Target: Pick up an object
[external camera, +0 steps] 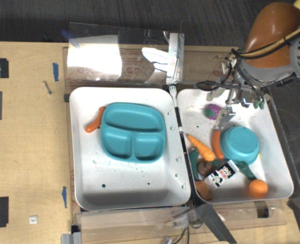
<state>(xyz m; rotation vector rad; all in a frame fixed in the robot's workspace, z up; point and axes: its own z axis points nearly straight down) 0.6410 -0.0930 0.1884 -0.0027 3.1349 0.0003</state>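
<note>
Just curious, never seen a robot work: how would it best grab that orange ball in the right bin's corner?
Probably straight down from above, fingers closing across the orange ball's middle. It is round, so any width works, but the bin wall and teal handle crowd its sides.

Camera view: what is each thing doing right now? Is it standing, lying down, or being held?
Divided teal plate: lying flat, right way up, in the left bin.
Orange sausage-shaped toy: lying against the plate's left edge.
Teal pot: upright in the right bin.
Carrot: lying slanted.
Orange ball: resting loose.
Purple toy: resting below the gripper, not held.
</note>
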